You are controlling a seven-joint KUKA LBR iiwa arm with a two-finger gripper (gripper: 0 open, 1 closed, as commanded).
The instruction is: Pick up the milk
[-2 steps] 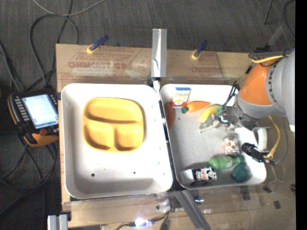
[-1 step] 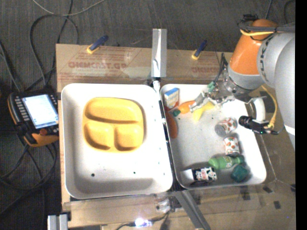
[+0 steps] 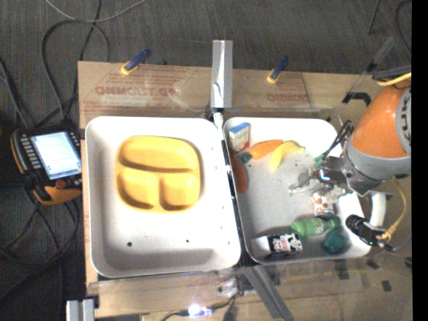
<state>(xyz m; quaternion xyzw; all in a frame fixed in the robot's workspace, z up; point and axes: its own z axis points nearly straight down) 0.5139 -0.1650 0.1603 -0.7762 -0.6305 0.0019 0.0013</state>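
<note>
- Gripper (image 3: 309, 177) hangs over the right bin (image 3: 284, 209); jaw state unclear.
- Milk (image 3: 239, 137) stands at the bin's far-left corner, well apart.
- Yellow tray (image 3: 160, 172) lies in the left bin (image 3: 100, 233).

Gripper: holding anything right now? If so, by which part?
Cannot tell. The gripper is low in the right bin, just above a small red-and-white carton, with nothing visibly between its fingers. The milk stands untouched at the bin's far-left corner.
</note>
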